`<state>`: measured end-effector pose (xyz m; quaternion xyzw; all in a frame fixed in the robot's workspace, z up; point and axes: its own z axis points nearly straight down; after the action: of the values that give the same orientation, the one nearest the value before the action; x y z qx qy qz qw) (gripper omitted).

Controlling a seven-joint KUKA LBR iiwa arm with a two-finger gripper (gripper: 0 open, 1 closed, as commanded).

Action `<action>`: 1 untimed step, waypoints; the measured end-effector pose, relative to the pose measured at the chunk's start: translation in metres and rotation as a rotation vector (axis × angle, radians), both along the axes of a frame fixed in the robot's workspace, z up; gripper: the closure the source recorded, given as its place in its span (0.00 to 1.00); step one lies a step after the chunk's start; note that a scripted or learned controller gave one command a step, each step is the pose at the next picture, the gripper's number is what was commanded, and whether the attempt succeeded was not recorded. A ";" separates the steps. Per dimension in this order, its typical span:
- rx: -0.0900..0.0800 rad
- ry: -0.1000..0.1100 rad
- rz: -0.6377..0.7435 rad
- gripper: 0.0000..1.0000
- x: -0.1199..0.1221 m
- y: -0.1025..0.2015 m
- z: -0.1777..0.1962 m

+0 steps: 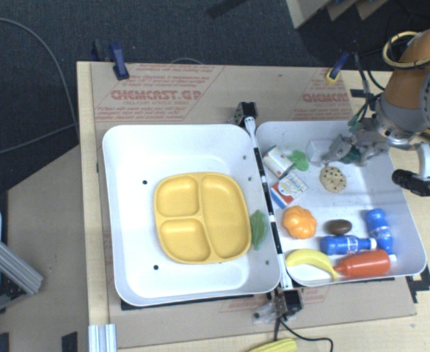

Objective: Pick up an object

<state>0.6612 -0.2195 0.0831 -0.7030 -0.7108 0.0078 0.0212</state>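
1. In the camera view we see the arm [413,86] reaching in from the right, its gripper [347,151] low over the back part of the right bin [413,218].
2. The metal fingers point left and down toward the bin floor; we cannot tell whether they are apart or together, and we see nothing between them.
3. Nearest the gripper lies the cookie [333,178], round and speckled, just in front of the fingertips and slightly to their left, apart from them.
4. Left of the gripper, near the divider, we find a small green piece [299,159] and a white carton [278,160], with a red-and-blue packet [288,188] in front of them.
5. Farther toward the front of the bin sit an orange fruit [299,221], a dark brown oval [338,227], two blue bottles [356,243] close together, a red bottle [362,264] lying on its side and a banana [310,261] at the front left corner; all are well apart from the gripper.
6. The left bin [127,196] holds a yellow divided tray [202,216] in its middle, with a green leaf [258,230] touching the tray's right edge beside the divider.
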 end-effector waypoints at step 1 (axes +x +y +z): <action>-0.001 0.000 -0.001 0.00 0.000 0.000 0.000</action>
<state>0.6613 -0.2193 0.0828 -0.7035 -0.7104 0.0082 0.0206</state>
